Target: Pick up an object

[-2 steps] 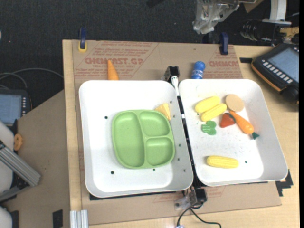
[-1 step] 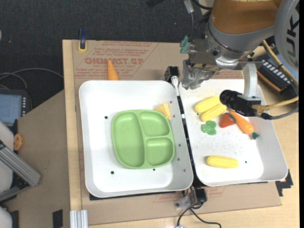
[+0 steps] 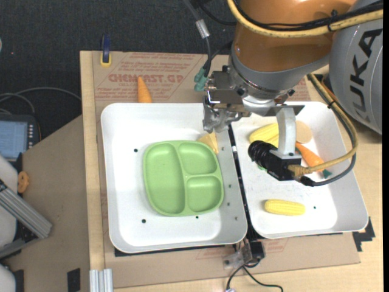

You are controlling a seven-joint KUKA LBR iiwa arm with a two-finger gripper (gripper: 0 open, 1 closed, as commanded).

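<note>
My gripper (image 3: 213,121) hangs low over the divide between the two bins, at the back right corner of the left bin (image 3: 121,132). A small pale yellow wedge (image 3: 209,142) lies just below its tip, against the green divided plate (image 3: 182,178). The right bin (image 3: 346,215) holds a yellow corn cob (image 3: 284,207) near the front. Further back in it are a yellow piece (image 3: 263,132), an orange carrot (image 3: 310,156) and a beige round piece (image 3: 302,132), all partly hidden by the arm's wrist and a black attachment (image 3: 270,158).
Another orange carrot (image 3: 143,90) lies on the cardboard behind the left bin. Cables (image 3: 328,163) loop from the wrist over the right bin. The orange-banded arm body (image 3: 285,23) looms over the back of both bins.
</note>
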